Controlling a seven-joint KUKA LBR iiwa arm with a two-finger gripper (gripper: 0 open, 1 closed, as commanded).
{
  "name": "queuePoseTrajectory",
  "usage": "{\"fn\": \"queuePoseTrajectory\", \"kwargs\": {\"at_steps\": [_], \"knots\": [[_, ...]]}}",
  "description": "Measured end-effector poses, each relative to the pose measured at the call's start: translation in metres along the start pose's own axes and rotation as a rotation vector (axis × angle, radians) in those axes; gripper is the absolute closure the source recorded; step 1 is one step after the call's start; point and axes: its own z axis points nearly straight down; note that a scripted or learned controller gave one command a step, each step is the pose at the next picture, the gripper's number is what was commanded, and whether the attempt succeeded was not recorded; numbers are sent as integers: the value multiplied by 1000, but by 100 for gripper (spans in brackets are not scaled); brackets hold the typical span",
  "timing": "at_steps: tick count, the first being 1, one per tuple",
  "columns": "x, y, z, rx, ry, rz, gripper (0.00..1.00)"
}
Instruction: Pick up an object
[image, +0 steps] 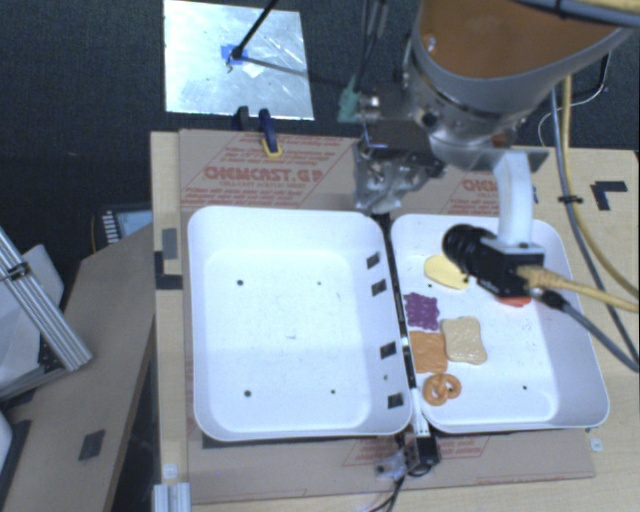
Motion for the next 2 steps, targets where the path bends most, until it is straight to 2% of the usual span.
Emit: {"fn": "queuePoseTrajectory", "kwargs": {"at_steps": [1, 2], "knots": [[50, 0, 82, 8, -5, 0, 100], [31, 1, -5, -9, 2, 9, 100]]}}
